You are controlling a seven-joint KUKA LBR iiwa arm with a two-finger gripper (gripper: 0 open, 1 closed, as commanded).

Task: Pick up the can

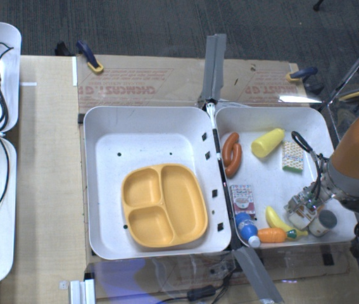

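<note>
1. Lowest in the right bin (321,116), the can (323,222) lies on its side near the bottom right corner.
2. Just left of it hangs the gripper (301,209); whether it pinches anything, I cannot tell.
3. Banana (277,219) and carrot (271,235) lie beside it.
4. Further left, the left bin (97,170) carries a yellow divided plate (164,205).

Arm (356,157) cut off at the right edge. Gripper (302,209) a blurred tangle of parts; finger state unreadable. Can (322,221) partly hidden behind it. Banana (279,220) partly covered.
</note>
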